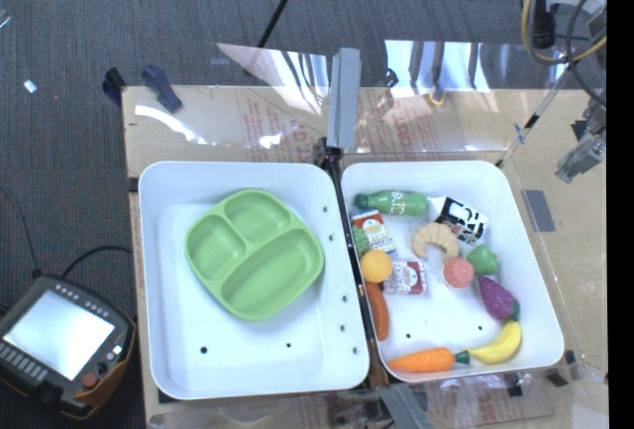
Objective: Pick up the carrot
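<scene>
The carrot [426, 360] is orange with a small green stalk end pointing right. It lies flat along the front wall of the right bin [525, 219], just left of a yellow banana [500, 343]. A grey piece of my gripper [581, 158] hangs at the view's right edge. It is outside the right bin, beyond its far right corner and well away from the carrot. Nothing is seen held in it.
The right bin also holds a green bottle [394, 203], a croissant [436, 239], an orange ball [375, 266], a purple eggplant [495, 297] and an orange-brown sausage [378, 311]. A green divided plate [256, 252] lies in the left bin [163, 318].
</scene>
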### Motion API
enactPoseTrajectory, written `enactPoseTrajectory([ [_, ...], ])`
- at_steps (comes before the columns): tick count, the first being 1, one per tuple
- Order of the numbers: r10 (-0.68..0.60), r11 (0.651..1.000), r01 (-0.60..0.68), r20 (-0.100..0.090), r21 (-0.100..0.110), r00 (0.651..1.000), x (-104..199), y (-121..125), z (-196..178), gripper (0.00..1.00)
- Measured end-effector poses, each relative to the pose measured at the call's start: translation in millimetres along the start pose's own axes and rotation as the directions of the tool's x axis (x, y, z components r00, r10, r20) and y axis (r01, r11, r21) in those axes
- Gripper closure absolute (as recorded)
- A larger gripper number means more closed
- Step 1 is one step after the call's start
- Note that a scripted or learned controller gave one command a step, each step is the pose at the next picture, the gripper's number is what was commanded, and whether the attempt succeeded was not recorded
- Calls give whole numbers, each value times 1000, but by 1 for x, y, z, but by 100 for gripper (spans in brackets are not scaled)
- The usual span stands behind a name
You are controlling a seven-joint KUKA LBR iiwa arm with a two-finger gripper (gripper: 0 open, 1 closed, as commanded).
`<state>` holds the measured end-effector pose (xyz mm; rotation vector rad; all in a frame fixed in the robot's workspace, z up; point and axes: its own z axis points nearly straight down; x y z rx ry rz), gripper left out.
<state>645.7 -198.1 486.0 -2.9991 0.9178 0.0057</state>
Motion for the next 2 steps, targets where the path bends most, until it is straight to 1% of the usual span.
enactPoseTrajectory([
  [1, 131, 991, -131, 2, 0, 991, -35, 21, 106, 100],
  [2, -380, 925, 380, 0, 1, 925, 5, 7, -1, 100],
])
